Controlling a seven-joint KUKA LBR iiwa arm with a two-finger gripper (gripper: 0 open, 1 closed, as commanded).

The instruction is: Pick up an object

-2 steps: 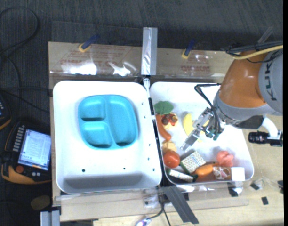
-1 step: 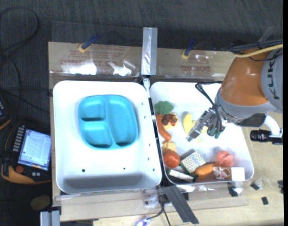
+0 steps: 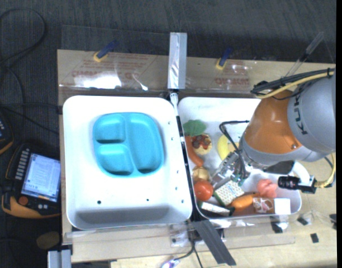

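Left bin (image 3: 76,149): white, shallow; holds a turquoise sectioned tray (image 3: 128,143), three compartments, lying flat near the bin's middle, apart from the walls.
Right bin (image 3: 215,106): white, crowded with small toy-food items along the left wall and near edge.
Arm (image 3: 305,121): grey body with orange band (image 3: 271,130), reaching in from the right, covering the right bin's upper right portion.
Gripper (image 3: 229,172): low over the right bin's middle, just above the clutter; finger state cannot be told, nothing seen clamped.
Items near gripper: checkered white block (image 3: 228,192) just below it; red tomato-like ball (image 3: 203,190) to its lower left; yellow piece (image 3: 224,146) just above.
Other items: green leafy piece (image 3: 194,127) at upper left of bin; orange carrot-like piece (image 3: 242,201) near front wall; pink piece (image 3: 266,187) to the right; white block (image 3: 282,206) at lower right corner.
Bench surround: blue clips (image 3: 105,51) on clear sheeting behind bins; handheld pendant (image 3: 37,178) left of bench.
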